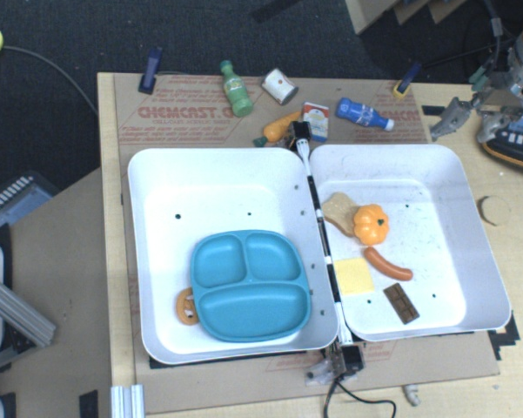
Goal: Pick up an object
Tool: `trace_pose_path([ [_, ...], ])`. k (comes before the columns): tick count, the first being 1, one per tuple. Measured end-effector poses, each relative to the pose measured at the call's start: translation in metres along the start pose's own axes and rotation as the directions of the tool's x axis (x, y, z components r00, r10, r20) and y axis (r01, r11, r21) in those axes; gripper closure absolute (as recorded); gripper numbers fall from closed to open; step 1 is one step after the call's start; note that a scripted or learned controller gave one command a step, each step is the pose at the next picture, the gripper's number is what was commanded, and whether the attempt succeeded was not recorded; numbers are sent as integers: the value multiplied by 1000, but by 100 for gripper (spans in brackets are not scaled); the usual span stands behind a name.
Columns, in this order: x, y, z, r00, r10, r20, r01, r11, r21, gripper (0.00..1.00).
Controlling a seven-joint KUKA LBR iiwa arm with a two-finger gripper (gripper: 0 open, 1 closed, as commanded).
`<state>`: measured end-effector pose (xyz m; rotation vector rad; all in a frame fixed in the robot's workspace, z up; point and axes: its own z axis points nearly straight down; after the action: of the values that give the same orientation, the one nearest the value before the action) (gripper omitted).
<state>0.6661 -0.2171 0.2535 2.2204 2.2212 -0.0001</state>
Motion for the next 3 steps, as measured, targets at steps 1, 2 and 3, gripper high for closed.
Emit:
trace_pose_path([
  [1,58,-57,83,1000,-1,-2,1,1000,4,0],
  [2,113,-80,167,1000,-1,-1,1,1000,-2,0],
  [3,120,-119,166,1000,1,0,-1,1000,-5,0],
])
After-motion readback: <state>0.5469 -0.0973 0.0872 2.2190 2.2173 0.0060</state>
